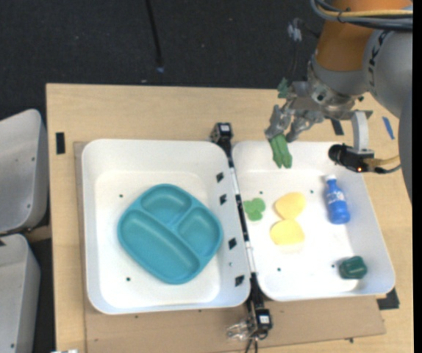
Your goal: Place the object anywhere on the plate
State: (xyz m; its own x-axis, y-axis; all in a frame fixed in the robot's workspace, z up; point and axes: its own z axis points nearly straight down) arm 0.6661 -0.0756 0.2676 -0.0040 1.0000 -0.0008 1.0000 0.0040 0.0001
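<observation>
Camera view: the hand hangs over the right bin's far edge, clenched on a green object that dangles below it — well apart from the teal plate in the left bin.

Tabletop, light wood, is carrying two shallow white bins side by side: left bin, right bin, touching at centre.
</observation>
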